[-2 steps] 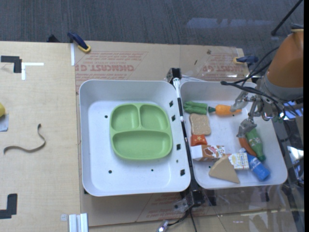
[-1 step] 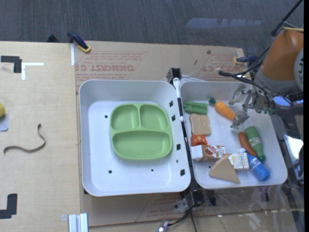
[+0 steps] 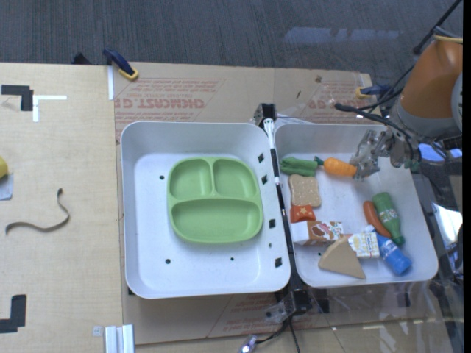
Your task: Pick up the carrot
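Note:
The carrot (image 3: 339,168) is short and orange with a small green tip on its left. It lies near the back of the right bin (image 3: 423,219). My gripper (image 3: 367,162) hangs just off the carrot's right end, low over the bin. It is open, and its left finger (image 3: 360,166) is close to or touching the carrot's blunt end. The carrot is beside the fingers, not between them.
A green bean pod (image 3: 298,165) lies left of the carrot, with a bread slice (image 3: 305,191) in front. A green bottle (image 3: 388,215), an orange sausage (image 3: 373,218), a blue bottle (image 3: 395,258), a cheese wedge (image 3: 342,259) and small cartons (image 3: 324,232) crowd the front. The left bin (image 3: 140,219) holds a green divided plate (image 3: 215,199).

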You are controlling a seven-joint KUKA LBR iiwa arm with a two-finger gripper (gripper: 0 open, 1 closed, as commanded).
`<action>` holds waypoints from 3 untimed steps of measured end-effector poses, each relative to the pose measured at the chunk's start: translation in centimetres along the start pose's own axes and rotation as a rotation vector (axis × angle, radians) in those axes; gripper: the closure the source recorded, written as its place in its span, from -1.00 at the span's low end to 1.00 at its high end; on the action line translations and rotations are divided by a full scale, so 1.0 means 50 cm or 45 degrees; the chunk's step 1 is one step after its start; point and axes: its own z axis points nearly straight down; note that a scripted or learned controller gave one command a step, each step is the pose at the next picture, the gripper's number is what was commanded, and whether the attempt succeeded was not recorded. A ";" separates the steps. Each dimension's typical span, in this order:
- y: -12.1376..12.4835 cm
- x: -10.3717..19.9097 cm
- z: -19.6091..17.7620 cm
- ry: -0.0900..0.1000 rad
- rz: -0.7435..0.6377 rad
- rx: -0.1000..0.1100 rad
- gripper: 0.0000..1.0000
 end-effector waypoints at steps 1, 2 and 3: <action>0.000 0.000 0.000 0.000 0.000 0.000 -1.00; 0.031 -0.012 0.024 0.012 0.337 0.001 -1.00; 0.106 0.042 0.024 0.016 0.502 0.001 -1.00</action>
